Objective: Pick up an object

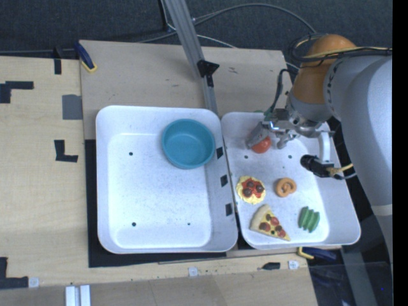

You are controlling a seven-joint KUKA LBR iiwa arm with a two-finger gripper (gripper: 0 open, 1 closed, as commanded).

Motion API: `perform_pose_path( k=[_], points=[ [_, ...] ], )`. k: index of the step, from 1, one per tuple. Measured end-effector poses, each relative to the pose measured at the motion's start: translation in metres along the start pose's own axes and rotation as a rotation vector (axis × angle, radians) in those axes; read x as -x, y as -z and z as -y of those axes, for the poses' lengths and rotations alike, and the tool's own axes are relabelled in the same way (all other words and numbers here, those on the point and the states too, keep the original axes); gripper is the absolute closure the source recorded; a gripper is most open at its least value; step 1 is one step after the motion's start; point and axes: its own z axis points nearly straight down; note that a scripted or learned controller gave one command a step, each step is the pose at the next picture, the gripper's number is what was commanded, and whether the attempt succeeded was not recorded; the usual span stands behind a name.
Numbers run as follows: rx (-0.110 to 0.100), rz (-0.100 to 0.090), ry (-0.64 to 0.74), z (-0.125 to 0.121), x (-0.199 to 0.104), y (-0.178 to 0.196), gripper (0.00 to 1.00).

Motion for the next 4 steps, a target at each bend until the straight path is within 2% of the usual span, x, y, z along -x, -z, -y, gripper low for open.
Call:
perform_pose_path(
  k=[1,2,3,4],
  points=[
    [0.005,0.001,0.0,0.0,-0.001,-0.011,0.0],
    [0.006,0.001,0.001,0.0,-0.001,0.0,1.0],
    [0.01,0.001,0.0,0.005,-0.007,0.046,1.0],
    [0.011,0.002,0.0,0.007,-0.008,0.109,1.0]
  ],
)
